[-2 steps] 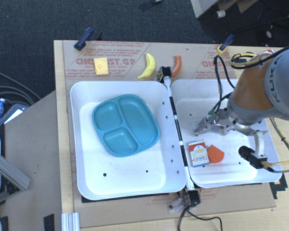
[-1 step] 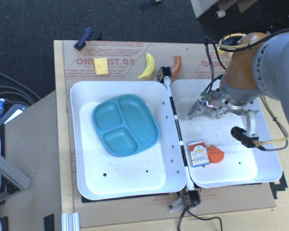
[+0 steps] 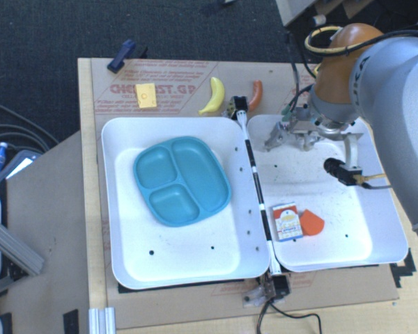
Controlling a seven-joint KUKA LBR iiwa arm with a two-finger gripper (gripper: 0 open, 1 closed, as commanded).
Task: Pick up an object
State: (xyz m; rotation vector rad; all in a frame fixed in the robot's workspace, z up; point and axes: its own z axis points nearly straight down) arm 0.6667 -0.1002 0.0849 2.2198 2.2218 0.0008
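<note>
Bench (image 3: 90, 207) w/ two white bins. Gripper (image 3: 291, 142) fingers spread, nothing btwn them, over far end of right bin (image 3: 348, 252). Red-white carton (image 3: 287, 223) & orange piece (image 3: 311, 223) touching, same bin's near end. Blue divided plate (image 3: 182, 180) in left bin (image 3: 125, 242).
</note>
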